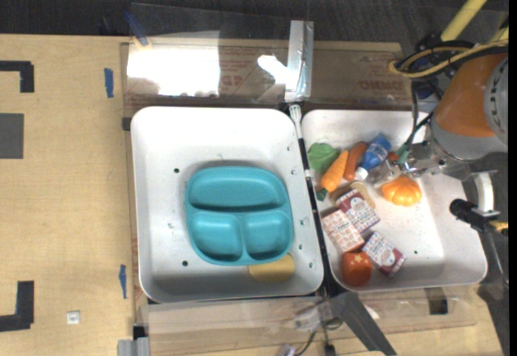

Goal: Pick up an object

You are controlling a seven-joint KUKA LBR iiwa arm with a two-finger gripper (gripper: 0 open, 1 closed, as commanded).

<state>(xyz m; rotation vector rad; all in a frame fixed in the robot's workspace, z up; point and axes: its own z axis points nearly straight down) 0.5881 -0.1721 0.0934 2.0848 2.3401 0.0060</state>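
In the right bin (452,261), the gripper (406,162) hangs just above the orange fruit (401,191); finger state unclear.

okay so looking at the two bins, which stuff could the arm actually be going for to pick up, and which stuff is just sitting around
Likely pick candidates, all in the right bin, where the gripper hovers:
orange fruit
carrot
green item
blue bottle
two printed cartons
small carton
tomato

Lying about, in the left bin:
teal divided tray
yellow block
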